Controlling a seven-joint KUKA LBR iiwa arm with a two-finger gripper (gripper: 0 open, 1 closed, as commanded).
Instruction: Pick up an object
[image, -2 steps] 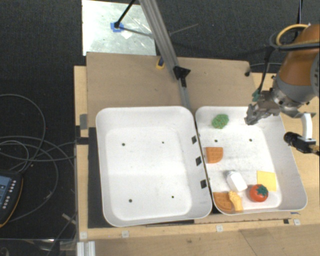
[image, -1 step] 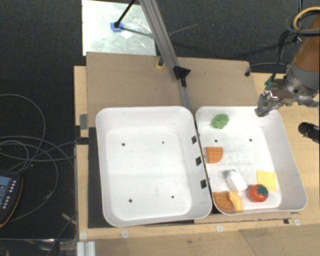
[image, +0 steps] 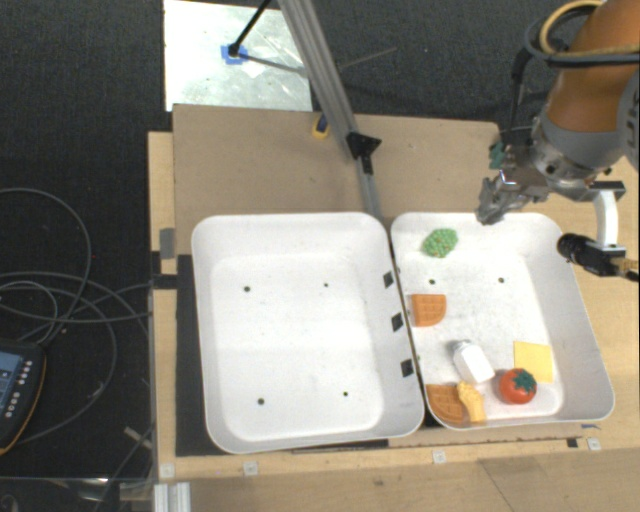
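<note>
My gripper (image: 492, 208) above the right bin's (image: 572, 300) far edge, whether clamped or apart I cannot tell, green object (image: 439, 242) in the bin just left and nearer, apart from it, tomato (image: 517, 386) well away at near corner
</note>
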